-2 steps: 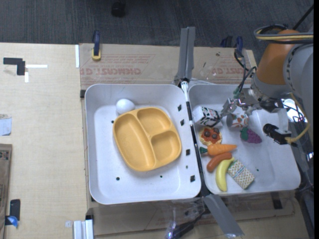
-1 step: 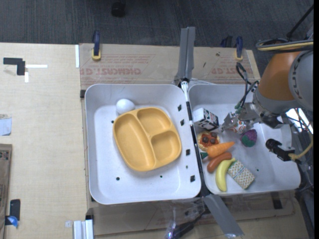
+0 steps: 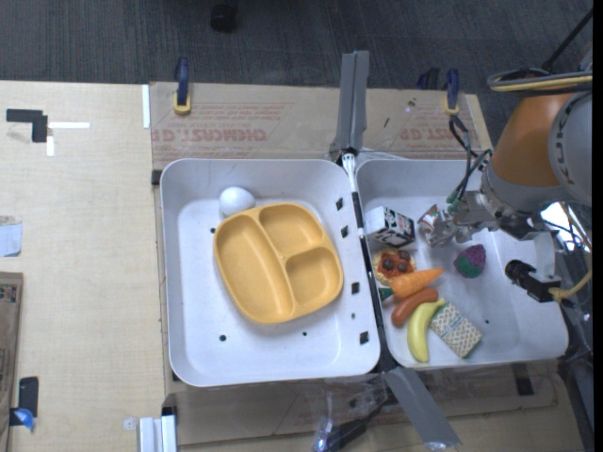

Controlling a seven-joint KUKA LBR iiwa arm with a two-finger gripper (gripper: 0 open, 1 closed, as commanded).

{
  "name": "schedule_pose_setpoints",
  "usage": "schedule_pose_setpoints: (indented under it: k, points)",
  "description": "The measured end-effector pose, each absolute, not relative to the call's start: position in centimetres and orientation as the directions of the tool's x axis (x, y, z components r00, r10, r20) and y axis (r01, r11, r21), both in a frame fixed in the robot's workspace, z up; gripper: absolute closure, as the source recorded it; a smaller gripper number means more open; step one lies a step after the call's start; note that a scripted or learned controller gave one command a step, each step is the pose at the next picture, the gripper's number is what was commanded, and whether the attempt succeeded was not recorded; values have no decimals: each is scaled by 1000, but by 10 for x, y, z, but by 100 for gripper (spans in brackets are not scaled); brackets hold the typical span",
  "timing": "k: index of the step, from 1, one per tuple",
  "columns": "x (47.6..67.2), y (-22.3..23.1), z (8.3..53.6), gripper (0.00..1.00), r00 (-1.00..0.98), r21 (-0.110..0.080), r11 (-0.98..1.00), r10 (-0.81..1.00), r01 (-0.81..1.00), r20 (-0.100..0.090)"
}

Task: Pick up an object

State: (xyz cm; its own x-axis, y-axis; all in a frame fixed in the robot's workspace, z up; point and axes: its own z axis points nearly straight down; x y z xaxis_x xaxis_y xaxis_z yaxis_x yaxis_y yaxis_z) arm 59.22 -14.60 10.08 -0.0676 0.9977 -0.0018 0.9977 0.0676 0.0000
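The right bin point(image 3: 528, 332) holds several toy foods. A purple fruit point(image 3: 471, 260) lies at mid right, an orange carrot point(image 3: 417, 280) and a red-brown sausage point(image 3: 415, 307) lie near the centre, and a yellow banana point(image 3: 419, 333) rests beside a patterned sponge-like block point(image 3: 458, 330). A pizza-like piece point(image 3: 393, 264) and a black-and-white cube point(image 3: 399, 225) sit near the left wall. My gripper point(image 3: 441, 226) hangs low over the bin's upper middle, just right of the cube and up-left of the purple fruit. Nothing visible is held in it.
The left bin point(image 3: 188, 337) carries a yellow divided plate point(image 3: 278, 260) and a small white ball point(image 3: 236, 199) at its upper left. A grey divider rail point(image 3: 353, 111) runs between the bins. The arm's orange band point(image 3: 528, 144) overhangs the right bin's far corner.
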Motion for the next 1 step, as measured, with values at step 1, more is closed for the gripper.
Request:
schedule_pose_setpoints:
  k: [1]
  points:
    - [632,-77,192,100,35,0,-35,999,999,-1]
